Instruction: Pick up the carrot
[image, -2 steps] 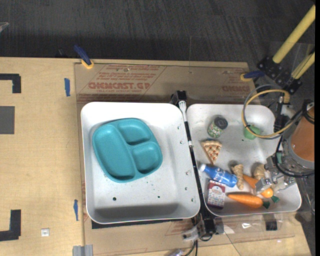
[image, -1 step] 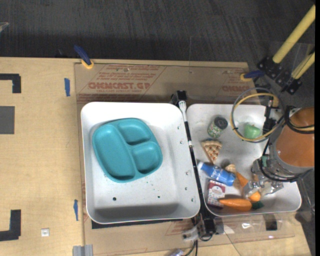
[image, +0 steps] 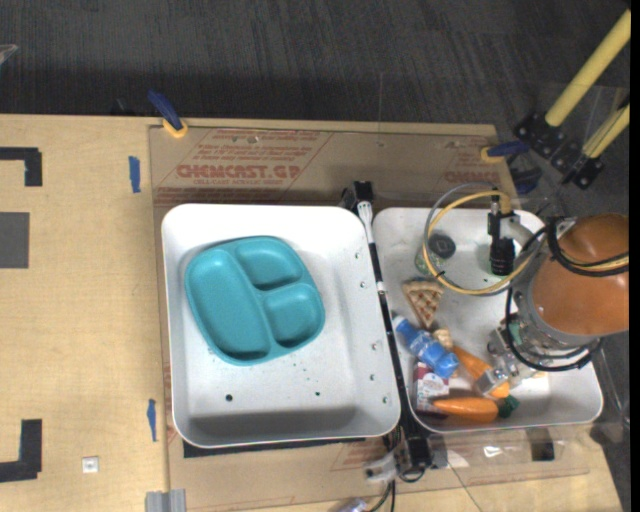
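Observation:
The carrot (image: 465, 407) is orange with a green end and lies flat along the front wall of the right bin (image: 575, 400). My gripper (image: 505, 368) hangs low over the bin's front right part, just above and to the right of the carrot. The grey wrist and orange band (image: 590, 275) rise behind it and hide the bin floor beneath. A small orange piece (image: 470, 361) lies just left of the gripper.
A waffle piece (image: 424, 300) and a blue bottle (image: 427, 348) lie left of the gripper, with a red-and-white packet (image: 430, 382) beside the carrot. Cables loop over the bin's back. The left bin (image: 200, 400) holds a teal divided plate (image: 255, 297).

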